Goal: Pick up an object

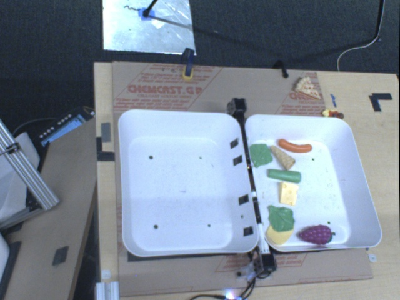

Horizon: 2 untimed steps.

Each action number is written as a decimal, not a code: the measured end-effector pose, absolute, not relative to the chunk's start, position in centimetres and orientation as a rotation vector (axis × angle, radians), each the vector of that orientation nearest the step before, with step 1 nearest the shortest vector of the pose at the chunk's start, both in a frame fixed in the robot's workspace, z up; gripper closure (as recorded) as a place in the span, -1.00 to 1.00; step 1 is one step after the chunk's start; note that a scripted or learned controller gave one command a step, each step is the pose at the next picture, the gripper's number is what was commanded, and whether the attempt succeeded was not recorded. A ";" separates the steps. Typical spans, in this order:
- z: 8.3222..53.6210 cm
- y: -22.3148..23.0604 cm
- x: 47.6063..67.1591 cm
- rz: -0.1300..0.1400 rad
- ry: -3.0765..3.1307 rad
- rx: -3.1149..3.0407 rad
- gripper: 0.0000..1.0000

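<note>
- Camera view, right bin (359,167): all the toy food lies here, gathered along the left half next to the divider. That leaves the right half bare, on the side the arm reaches in from.
- At the top, a sausage (294,145) lies flat and apart from its neighbours, with room on both long sides. It looks the easiest pick.
- Below it, a green leaf (260,154) and a tan wedge (284,160) sit just beside each other. A grasp on one would likely nudge the other.
- A cucumber (284,175) lies crosswise, with a cheese block (288,194) just under it, close or touching. I cannot tell which.
- Near the front wall, a lettuce piece (281,217) overlaps a lemon (279,235). Both sit close to the bin's corner, so the walls would likely crowd a grasp.
- The grapes (315,234) lie just right of the lemon, free on three sides but close to the front rim.
- Left bin (181,114): plain white floor, probably the place to drop things.
- A pizza slice (307,87) lies on the surface beyond the right bin, outside the working area.
- Fingers: I cannot tell how far open they are or what they hold. By my reading, the pick has not begun.
</note>
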<state>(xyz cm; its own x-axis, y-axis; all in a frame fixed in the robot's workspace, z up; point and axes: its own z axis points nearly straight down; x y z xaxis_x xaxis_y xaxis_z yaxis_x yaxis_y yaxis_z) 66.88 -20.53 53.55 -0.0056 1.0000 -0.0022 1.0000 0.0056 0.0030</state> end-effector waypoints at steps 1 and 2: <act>53.5 -20.5 66.9 0.001 2.225 2.213 1.00; 53.5 -20.5 66.9 0.001 2.225 2.213 1.00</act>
